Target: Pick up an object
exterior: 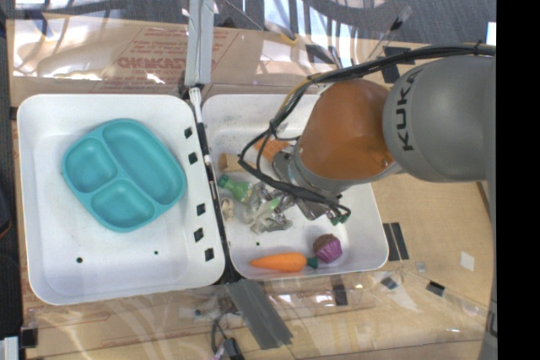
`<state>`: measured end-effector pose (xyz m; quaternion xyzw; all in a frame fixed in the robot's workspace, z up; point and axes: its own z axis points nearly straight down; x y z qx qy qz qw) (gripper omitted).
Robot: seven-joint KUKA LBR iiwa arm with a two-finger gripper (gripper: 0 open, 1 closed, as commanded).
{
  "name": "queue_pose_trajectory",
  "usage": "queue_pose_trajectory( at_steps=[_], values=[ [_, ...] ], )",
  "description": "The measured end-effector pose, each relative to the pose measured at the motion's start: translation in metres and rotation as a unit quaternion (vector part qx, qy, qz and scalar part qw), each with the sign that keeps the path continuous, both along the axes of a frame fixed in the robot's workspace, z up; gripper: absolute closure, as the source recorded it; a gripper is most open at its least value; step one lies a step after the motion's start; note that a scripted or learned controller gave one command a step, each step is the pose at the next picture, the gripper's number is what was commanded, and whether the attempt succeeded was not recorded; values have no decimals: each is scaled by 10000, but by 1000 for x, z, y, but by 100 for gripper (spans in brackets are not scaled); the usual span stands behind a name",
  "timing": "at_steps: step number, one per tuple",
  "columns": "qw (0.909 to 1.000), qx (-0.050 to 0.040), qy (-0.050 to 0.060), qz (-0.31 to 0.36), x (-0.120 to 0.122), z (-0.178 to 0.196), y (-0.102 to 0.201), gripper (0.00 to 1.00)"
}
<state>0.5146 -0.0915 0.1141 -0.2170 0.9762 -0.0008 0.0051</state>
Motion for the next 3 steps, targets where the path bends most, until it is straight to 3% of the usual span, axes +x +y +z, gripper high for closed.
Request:
queue_pose_trajectory(
  at_steps=[1,2,3],
  values=[
    [9811,-19,20,1936,22,80,20,100],
    [9453,-27,22,3263,28,132,14,100],
    [8941,-24,32,4478,32,150,11,100]
  ],
)
